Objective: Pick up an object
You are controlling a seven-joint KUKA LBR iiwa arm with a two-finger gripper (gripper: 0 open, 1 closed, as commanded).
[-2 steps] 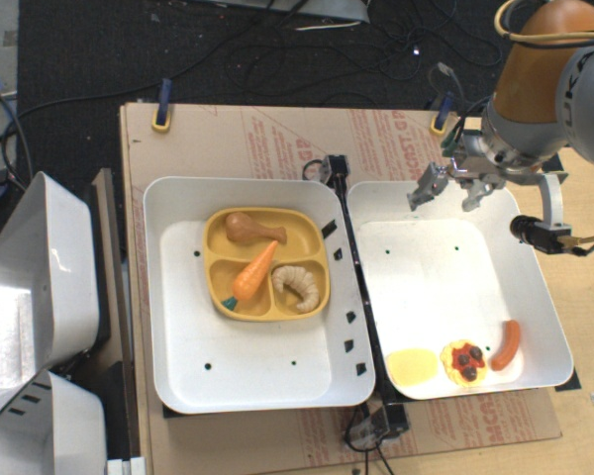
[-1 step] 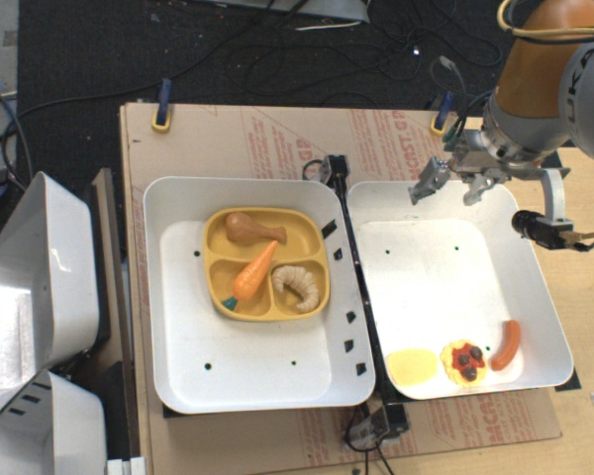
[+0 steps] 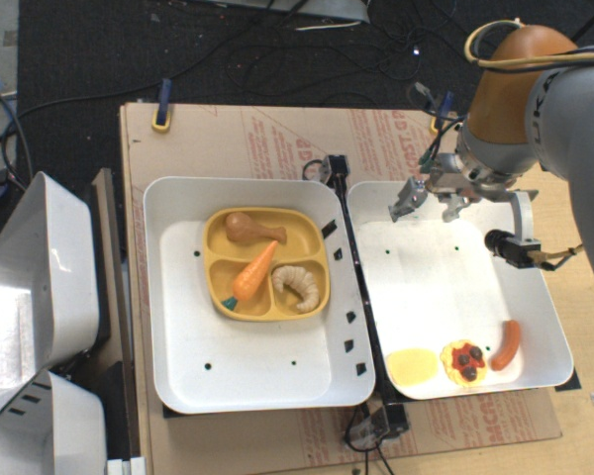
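Observation:
My gripper hangs over the far edge of the right bin, fingers spread open with nothing between them. Along that bin's near edge lie a yellow flat slice, a small round pizza-like piece with red and dark toppings and an orange-red sausage. In the left bin sits a yellow divided plate holding a chicken drumstick, an orange carrot and a pale shrimp. The gripper is well away from all of these.
A black divider runs between the two bins. The bins rest on a cardboard sheet with an orange clamp at the far left corner. White containers stand off the bench to the left. Cables cross the dark floor behind.

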